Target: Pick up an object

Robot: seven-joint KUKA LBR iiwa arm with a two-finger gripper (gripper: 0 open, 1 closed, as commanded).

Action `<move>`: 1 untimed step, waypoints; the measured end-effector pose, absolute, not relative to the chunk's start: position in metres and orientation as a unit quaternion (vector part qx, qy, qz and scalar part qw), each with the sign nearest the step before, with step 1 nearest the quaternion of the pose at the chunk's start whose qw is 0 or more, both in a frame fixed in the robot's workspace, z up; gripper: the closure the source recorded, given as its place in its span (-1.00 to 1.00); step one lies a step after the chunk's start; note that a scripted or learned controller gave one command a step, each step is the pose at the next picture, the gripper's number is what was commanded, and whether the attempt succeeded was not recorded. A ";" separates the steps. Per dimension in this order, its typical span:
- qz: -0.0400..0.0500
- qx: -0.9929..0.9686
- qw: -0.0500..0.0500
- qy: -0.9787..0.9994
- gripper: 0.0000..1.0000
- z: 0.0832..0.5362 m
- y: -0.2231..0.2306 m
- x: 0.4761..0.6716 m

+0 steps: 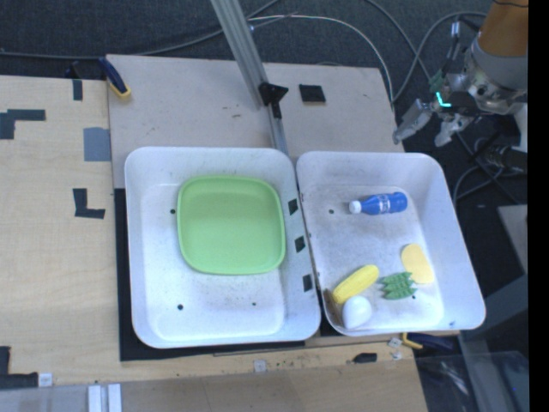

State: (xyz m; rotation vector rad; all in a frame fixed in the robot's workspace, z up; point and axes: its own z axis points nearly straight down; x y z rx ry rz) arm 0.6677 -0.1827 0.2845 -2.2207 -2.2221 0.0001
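Your pickable things sit in the right bin (pixel 446 230): a blue bottle (pixel 378 203) lying near its upper middle, and a yellow oval piece (pixel 418 263), a green leafy piece (pixel 397 286), a yellow corn-like piece (pixel 354 282) and a white ball (pixel 357 312) clustered toward its lower edge. The left bin (pixel 150 256) holds a green plate (pixel 231 225). Your claw (pixel 426 124) hangs at the upper right of the frame, outside the bins, fingers apart with nothing between them.

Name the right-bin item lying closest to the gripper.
The blue bottle, on its side at the far end of the right bin, nearest the gripper; the others cluster at the near end.
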 end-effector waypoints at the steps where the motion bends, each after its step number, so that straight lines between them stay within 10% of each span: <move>1: 0.000 -0.707 0.000 -0.707 -1.00 0.284 -0.183 0.668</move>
